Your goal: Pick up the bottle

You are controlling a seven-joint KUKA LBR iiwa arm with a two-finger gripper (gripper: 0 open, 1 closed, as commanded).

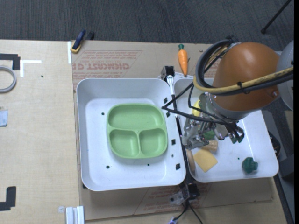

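Right bin [261,171]: end effector [198,136] hides any bottle.

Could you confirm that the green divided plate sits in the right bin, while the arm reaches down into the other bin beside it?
Not quite: the camera view shows the green divided plate in the left bin. The arm does reach down into the other, the right bin, beside it.
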